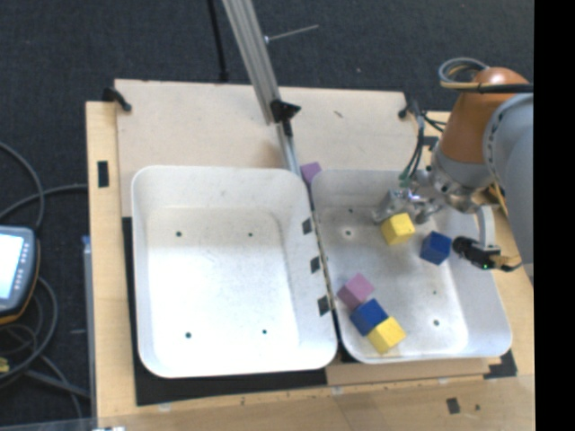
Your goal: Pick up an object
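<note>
From above, the right bin (454, 335) holds the gripper (402, 210) and every loose block but one. The gripper's metal fingers (388, 210) sit low over the bin floor, and a yellow block (397, 229) lies right at their tips, touching or nearly so; whether the fingers are spread or pinched on it cannot be told from this slant. Just beyond that block, toward the arm's side, rests a blue block (435, 248). Well away from the fingers, near the bin's front wall by the divide, a pink block (357, 288), a second blue block (368, 315) and a second yellow block (388, 334) sit bunched together, touching. The left bin (148, 241) shows bare white floor. A small purple block (311, 171) perches at the bins' back corners, beside a slanting metal post (256, 57). The arm (476, 133) is cut off at the frame's right.
</note>
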You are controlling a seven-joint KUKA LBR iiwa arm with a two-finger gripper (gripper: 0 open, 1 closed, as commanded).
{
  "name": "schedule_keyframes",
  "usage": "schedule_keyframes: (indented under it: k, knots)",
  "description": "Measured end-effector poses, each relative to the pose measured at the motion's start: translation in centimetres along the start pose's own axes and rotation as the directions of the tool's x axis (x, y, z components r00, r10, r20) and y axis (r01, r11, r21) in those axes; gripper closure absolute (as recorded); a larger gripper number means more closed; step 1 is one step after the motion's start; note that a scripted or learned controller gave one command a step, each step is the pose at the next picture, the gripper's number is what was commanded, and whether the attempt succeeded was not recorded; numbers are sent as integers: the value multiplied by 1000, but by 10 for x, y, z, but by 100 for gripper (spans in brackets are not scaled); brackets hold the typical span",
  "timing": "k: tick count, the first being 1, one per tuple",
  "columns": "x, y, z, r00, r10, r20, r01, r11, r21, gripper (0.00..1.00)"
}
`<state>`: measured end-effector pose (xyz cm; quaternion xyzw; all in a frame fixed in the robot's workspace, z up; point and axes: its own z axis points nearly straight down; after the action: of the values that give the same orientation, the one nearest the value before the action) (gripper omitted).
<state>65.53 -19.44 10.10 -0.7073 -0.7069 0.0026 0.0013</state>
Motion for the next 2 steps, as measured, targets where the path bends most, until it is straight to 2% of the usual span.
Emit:
schedule_keyframes:
  k: [1, 2]
  knots:
    - [-1, 3, -17, 1000, 0, 2, 0, 1000, -11, 100]
    - [-1, 3, -16, 1000, 0, 2, 0, 1000, -10, 0]
